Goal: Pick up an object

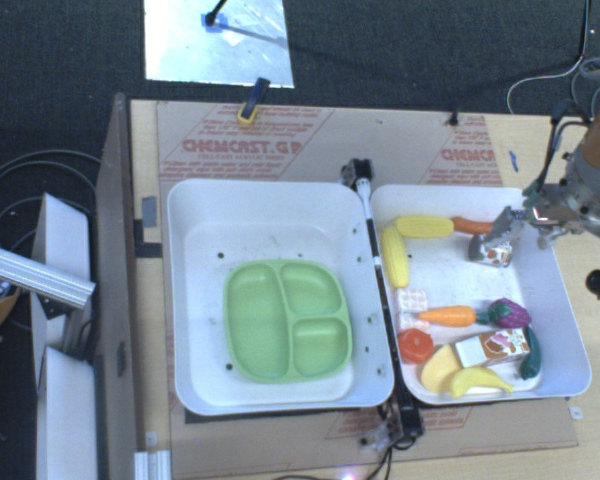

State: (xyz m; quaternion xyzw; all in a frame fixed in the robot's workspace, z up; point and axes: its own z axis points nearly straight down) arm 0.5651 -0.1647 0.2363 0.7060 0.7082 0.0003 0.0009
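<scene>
- Gripper is seen just above a small can; its grip state cannot be told.
- Can should be centred before lifting.

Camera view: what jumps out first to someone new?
The green divided tray sitting alone in the left bin draws the eye first. Next, the right bin crowded with toy food: a corn cob by its left wall, a carrot mid-bin, a banana at the near edge. The end effector is low over that bin's far right corner, by a small can.
</scene>
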